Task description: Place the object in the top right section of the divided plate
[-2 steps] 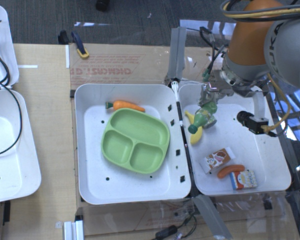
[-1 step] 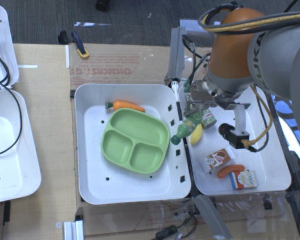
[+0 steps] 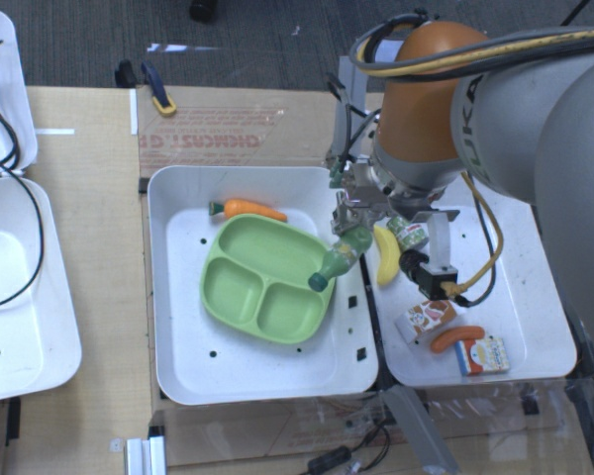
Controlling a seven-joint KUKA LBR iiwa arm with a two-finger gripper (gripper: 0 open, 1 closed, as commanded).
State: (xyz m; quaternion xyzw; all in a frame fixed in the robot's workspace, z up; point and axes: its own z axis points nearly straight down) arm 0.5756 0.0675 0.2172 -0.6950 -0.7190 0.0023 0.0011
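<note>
A light green divided plate (image 3: 265, 253) lies tilted in the left bin (image 3: 178, 364), with one large section toward the back and two small ones toward the front. My gripper (image 3: 353, 222) hangs over the ridge between the two bins, just right of the plate. It is shut on the top end of a translucent green bottle (image 3: 341, 255). The bottle slants down and to the left, and its dark green cap (image 3: 318, 282) is over the plate's right rim.
An orange carrot (image 3: 254, 209) lies against the plate's back rim. The right bin (image 3: 540, 285) holds a banana (image 3: 384, 255), a small carton (image 3: 431, 317), a sausage (image 3: 457, 337) and a juice box (image 3: 485, 355). My arm looms over that bin's back half.
</note>
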